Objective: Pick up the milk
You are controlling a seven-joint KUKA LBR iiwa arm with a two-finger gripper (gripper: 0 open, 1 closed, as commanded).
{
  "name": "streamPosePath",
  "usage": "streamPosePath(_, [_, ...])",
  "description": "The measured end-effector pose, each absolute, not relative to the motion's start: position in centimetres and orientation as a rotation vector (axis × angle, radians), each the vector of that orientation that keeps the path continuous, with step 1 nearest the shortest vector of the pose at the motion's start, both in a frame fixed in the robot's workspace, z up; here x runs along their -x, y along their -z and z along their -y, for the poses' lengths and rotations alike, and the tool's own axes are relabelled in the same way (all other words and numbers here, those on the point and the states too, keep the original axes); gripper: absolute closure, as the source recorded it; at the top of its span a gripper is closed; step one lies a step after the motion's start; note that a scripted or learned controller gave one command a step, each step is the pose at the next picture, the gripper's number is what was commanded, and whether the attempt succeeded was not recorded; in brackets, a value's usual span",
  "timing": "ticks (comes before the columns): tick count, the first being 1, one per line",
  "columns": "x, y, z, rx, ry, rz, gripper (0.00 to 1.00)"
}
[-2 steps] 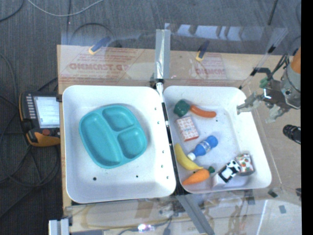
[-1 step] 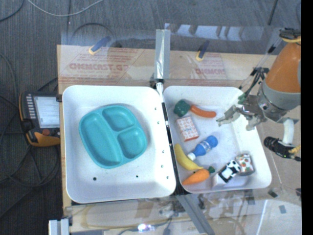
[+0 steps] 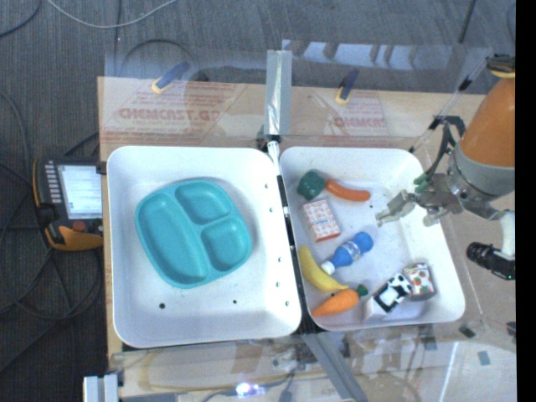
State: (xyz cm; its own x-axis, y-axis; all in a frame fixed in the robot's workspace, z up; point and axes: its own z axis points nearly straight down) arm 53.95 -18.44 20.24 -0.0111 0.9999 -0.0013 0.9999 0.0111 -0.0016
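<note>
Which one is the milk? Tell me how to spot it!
Look in the right white bin, at its near right corner. The small black-and-white cow-patterned carton lies there, beside the orange carrot. Nothing else has cow patches.

A black-and-white cow-patterned milk carton (image 3: 404,287) is showing near the right bin's (image 3: 435,312) front edge; a turquoise compartment plate (image 3: 194,231) is sitting in the left white bin (image 3: 126,308).

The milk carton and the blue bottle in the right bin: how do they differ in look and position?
The milk carton is boxy, white with black patches; the bottle is round, blue with a white cap. The carton lies near the bin's front right corner; the bottle lies nearer the middle, beside the banana. Both lie on their sides, slanted the same way, apart from the gripper.
</note>
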Motion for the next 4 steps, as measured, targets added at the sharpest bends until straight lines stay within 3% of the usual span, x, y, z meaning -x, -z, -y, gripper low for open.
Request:
streamPosePath(1, [-49.2, -9.5, 21.0, 2.219, 0.010, 2.220, 0.00])
streamPosePath(2, [-49.0, -9.2, 21.5, 1.955, 0.020, 2.456, 0.00])
streamPosePath(3, [-48.8, -9.0, 17.1, 1.749, 0.000, 2.632, 0.00])
streamPosePath(4, [-48.4, -13.3, 14.6, 1.348, 0.000, 2.838, 0.00])
